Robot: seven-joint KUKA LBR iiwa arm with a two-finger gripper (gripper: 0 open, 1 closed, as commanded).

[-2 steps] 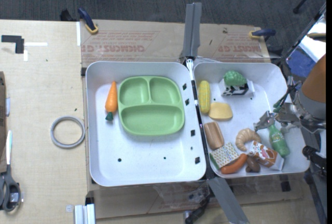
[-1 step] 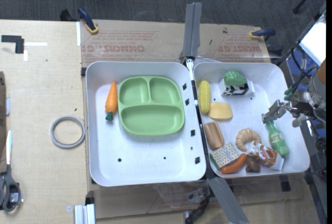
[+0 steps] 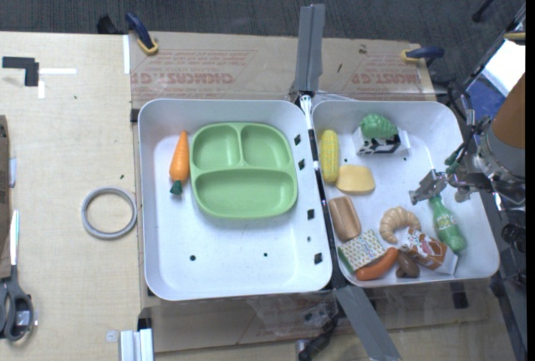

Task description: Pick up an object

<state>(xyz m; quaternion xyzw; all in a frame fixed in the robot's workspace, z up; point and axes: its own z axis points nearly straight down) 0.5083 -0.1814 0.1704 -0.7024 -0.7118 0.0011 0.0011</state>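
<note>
Right bin (image 3: 393,104) crowded — left bin's (image 3: 159,209) front floor lies open.

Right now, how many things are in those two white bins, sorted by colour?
Green: 3, the divided plate, bottle, leafy vegetable
Yellow: 2, corn, yellow wedge
Orange or red: 2, carrot, sausage
Brown or tan: 2, bread roll, croissant
Mixed prints: 2, checkered packet, printed packet
Total: 11; one small dark item is too unclear to count.

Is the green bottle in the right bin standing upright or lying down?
Lying down. The green bottle rests flat on the right bin floor, neck toward the claw, beside the croissant.
</note>
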